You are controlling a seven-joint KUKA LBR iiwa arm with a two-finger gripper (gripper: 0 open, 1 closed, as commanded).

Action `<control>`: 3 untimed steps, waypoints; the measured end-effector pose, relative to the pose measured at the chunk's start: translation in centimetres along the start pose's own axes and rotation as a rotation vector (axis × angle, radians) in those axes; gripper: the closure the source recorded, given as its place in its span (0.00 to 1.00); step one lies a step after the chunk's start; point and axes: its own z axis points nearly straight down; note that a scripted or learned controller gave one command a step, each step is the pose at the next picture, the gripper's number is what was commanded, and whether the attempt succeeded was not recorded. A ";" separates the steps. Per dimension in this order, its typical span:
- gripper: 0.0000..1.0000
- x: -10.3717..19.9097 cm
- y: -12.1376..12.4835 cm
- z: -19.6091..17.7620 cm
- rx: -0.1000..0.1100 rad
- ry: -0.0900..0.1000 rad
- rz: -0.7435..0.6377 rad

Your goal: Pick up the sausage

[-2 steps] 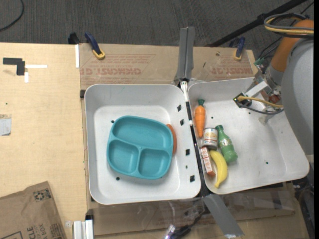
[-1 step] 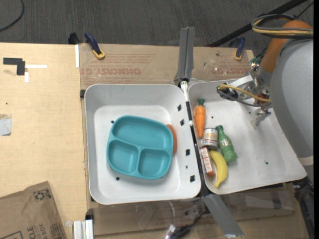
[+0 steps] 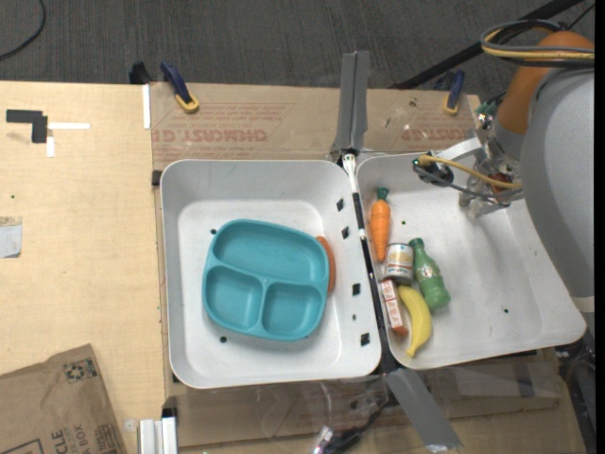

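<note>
Across white right bin, bring gripper (open or closed, cannot tell) over sausage, straddling crosswise, avoiding adjacent banana.

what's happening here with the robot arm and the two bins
A grey arm reaches in over the far side of the right bin, nothing visibly in its grasp. The toy food sits clustered against that bin's left wall: a carrot, a small can, a green bottle, a banana and a reddish sausage lying beside the banana. The sausage is the target and lies untouched, well away from the arm. The left bin holds a teal divided plate with something orange peeking out at its right edge.
</note>
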 end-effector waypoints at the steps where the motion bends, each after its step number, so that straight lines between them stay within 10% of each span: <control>1: 0.00 0.1 0.0 -0.2 0.001 0.002 0.000; 2: 0.00 -7.3 -2.6 0.8 0.007 0.008 0.008; 3: 0.00 -2.5 -2.7 1.2 0.008 -0.003 -0.023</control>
